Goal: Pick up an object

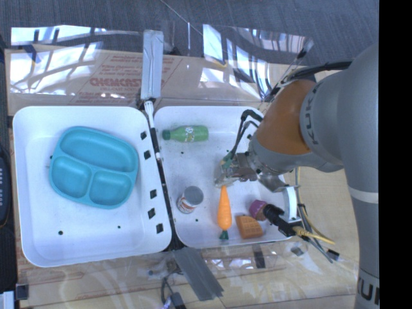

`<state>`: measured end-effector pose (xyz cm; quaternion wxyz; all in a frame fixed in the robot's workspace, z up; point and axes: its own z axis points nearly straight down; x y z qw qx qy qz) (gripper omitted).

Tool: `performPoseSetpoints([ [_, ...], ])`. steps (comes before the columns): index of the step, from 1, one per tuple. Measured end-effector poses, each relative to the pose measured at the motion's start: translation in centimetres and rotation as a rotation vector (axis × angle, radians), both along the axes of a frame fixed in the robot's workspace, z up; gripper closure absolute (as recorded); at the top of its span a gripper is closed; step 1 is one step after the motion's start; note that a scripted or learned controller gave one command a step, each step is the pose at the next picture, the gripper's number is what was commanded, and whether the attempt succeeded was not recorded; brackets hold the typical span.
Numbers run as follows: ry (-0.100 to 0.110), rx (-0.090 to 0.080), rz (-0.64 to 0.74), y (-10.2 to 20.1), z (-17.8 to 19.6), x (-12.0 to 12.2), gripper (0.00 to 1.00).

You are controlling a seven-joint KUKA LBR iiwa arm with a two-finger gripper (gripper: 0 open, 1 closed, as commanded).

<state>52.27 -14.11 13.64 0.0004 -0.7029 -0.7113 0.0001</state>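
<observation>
2 white bins (84,250) share a bench. Over the right bin, the gripper (226,172), its opening impossible to judge, hovers above a carrot (223,210); the rounded carrot might roll aside.

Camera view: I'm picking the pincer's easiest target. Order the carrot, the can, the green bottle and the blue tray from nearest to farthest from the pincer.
1. Carrot, right below the pincer, right bin.
2. Can, to the carrot's left.
3. Green bottle, at the right bin's top; its gap against the can is narrow.
4. Blue tray, in the left bin.
</observation>
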Motion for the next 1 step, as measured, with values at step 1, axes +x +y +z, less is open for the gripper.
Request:
performPoseSetpoints([
  [1, -0.007, -0.003, -0.003, -2.83, -4.23, -4.33, 1.0],
])
